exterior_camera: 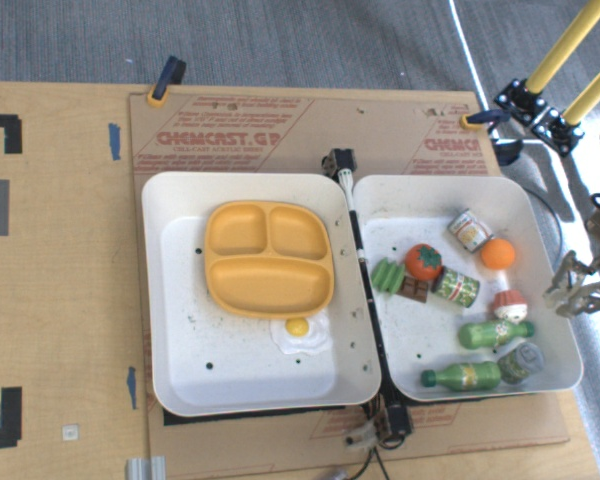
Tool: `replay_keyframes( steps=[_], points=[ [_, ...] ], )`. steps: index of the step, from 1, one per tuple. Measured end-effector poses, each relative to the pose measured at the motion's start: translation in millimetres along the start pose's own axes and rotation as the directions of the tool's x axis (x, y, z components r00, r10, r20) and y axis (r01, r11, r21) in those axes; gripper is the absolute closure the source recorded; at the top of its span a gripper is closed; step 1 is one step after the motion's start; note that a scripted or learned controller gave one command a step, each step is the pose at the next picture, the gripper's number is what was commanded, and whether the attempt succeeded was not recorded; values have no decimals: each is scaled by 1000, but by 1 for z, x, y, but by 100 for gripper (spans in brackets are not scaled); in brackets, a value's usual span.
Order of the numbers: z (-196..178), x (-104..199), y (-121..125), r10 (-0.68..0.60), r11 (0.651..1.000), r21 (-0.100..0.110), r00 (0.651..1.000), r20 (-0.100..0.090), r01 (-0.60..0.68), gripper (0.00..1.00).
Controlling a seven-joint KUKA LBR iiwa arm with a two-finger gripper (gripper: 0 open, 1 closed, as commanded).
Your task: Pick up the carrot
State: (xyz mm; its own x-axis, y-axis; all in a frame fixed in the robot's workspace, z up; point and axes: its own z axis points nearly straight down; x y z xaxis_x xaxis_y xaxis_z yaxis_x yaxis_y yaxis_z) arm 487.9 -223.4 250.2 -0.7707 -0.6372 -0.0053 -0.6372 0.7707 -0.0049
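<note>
1. Though its shape is too small to read with certainty, the carrot [497, 255] appears as the orange piece in the right bin [550, 238], near the pincer [577, 293], on its view-left and a little up the picture, apart from it.
2. A can [470, 230] lies just beyond the carrot, farther from the pincer; a red-and-white piece [510, 304] lies just below the carrot, nearer the pincer's level.
3. A pickle [490, 334], a grey can [521, 361] and a bottle [463, 375] lie below and view-left of the pincer.
4. A tomato [423, 261] and a green can [457, 288] sit farther view-left, across the bin.
5. The pincer hangs at the bin's right rim; whether it is released or clenched cannot be told, and nothing is seen in it.
6. Well apart, in the left bin [170, 298], sit a yellow plate [270, 258] and a fried egg [298, 330].
</note>
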Motion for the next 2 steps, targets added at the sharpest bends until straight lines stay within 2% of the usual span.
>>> replay_keyframes(
  steps=[1, 2],
  points=[
    [-4, 1, 1, -256, 967, 0, 967, 0, 256, 100],
    [7, 6, 5, -430, 903, -6, 903, -1, 430, 100]
  ],
)
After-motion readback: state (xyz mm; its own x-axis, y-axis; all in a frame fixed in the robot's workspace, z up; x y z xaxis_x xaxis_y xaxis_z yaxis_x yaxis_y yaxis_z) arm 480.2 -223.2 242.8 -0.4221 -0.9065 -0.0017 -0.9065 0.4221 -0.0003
